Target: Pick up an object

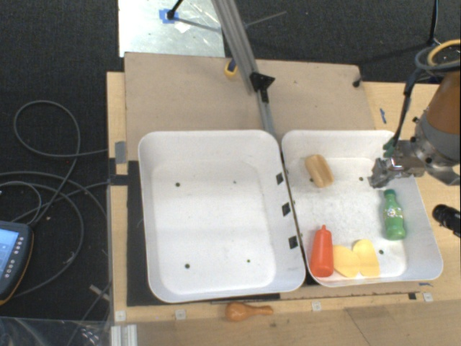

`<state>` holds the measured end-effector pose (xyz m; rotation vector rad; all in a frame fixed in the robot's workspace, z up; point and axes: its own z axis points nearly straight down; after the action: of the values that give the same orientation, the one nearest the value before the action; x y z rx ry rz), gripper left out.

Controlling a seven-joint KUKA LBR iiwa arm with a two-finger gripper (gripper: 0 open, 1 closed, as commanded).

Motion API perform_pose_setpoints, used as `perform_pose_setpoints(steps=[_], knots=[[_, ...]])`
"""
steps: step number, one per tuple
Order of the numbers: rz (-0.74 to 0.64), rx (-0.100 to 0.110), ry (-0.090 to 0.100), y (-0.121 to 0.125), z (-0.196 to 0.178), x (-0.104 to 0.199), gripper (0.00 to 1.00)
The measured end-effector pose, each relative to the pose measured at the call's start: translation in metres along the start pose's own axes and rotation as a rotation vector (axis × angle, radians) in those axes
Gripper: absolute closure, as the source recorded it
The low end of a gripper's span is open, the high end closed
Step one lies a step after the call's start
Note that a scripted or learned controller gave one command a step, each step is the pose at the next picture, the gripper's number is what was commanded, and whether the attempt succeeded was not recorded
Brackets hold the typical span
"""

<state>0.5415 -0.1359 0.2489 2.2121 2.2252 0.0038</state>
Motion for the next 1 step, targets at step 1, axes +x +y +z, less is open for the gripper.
perform_pose_setpoints(steps=[1], knots=[[-0.004,0.001,0.002,0.0305,0.0116,0.0461,1.00]])
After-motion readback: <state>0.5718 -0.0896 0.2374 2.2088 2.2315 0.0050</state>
